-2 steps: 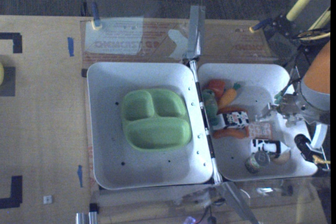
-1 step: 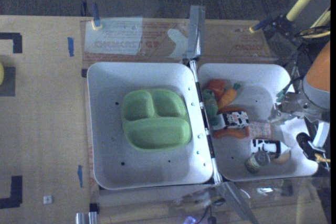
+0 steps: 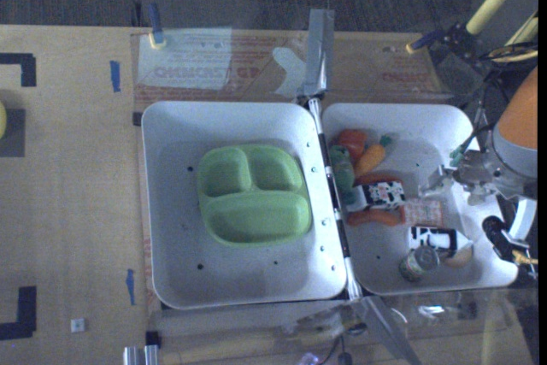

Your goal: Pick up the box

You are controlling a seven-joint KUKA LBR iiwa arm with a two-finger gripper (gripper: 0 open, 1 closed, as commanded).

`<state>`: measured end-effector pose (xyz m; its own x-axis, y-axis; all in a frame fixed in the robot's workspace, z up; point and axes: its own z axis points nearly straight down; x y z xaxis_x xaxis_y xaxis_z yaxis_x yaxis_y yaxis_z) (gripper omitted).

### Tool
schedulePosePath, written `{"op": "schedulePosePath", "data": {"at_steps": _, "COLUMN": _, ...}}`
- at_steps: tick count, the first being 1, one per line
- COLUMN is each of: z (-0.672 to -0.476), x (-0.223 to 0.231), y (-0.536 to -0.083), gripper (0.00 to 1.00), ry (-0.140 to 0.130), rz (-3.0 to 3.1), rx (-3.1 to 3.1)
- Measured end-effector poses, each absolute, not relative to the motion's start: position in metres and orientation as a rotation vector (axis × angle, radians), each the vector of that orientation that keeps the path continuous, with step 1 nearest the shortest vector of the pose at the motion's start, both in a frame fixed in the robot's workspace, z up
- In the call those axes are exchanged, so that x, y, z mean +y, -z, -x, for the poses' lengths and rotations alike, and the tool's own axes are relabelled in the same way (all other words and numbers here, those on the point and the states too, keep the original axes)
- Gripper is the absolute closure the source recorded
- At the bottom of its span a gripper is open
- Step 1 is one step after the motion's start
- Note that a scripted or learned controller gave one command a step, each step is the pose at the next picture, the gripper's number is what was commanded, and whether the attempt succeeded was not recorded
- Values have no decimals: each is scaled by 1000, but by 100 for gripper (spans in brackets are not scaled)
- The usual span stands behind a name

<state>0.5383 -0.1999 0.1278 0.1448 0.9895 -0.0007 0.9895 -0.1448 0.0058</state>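
The box [image 3: 384, 195], patterned black and white, lies at about nine o'clock in the right bin [image 3: 444, 117] among toy food, apart from the pincer [image 3: 451, 173] poised at three o'clock over that bin, its grip impossible to tell.

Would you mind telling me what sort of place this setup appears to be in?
Most likely a robotics lab test bench. A robot arm reaches over two shallow white bins, the left bin holding a green divided tray and the right bin small toy-like items, and blue tape marks dot the bench.
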Motion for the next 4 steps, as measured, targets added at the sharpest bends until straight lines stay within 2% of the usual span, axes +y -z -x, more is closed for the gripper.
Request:
{"op": "schedulePosePath", "data": {"at_steps": 1, "z": -566, "x": -200, "y": -87, "gripper": 0, "ry": -16, "rz": -2432, "rx": 1999}}
{"op": "schedulePosePath", "data": {"at_steps": 2, "z": -566, "x": -203, "y": -96, "gripper": 100, "ry": -8, "rz": -2426, "rx": 1996}}
{"op": "schedulePosePath", "data": {"at_steps": 3, "z": -567, "x": -203, "y": -104, "gripper": 100, "ry": -6, "rz": -2425, "rx": 1997}}
{"op": "schedulePosePath", "data": {"at_steps": 4, "z": -484, "x": -196, "y": -90, "gripper": 100, "ry": -15, "rz": -2838, "rx": 1323}}
